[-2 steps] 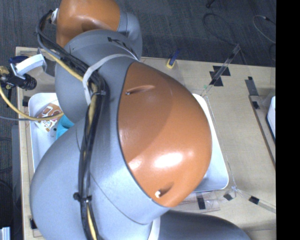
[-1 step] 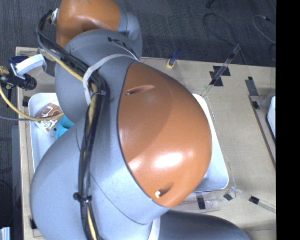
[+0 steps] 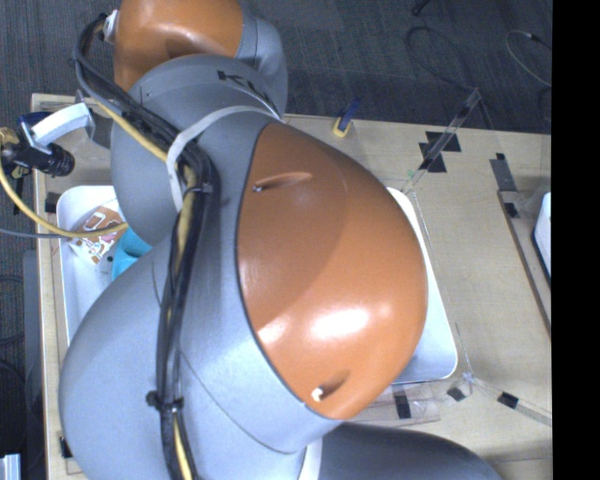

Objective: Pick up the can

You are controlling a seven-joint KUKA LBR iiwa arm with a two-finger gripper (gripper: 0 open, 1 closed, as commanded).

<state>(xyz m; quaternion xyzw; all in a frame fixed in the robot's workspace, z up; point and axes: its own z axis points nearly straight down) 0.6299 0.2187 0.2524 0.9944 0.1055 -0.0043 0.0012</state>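
My arm, grey with a large orange shell, stretches across the middle of the camera view and hides most of both bins and what lies in them. Its upper links with a second orange band rise at the top left, above the left bin. In the uncovered corner of that bin lie a printed packet and a blue object, both partly under the arm.
A strip of the right bin peeks out at the arm's lower right edge. Yellow and black cables and a white fitting hang at the far left. Bare wooden bench with black tape marks lies to the right.
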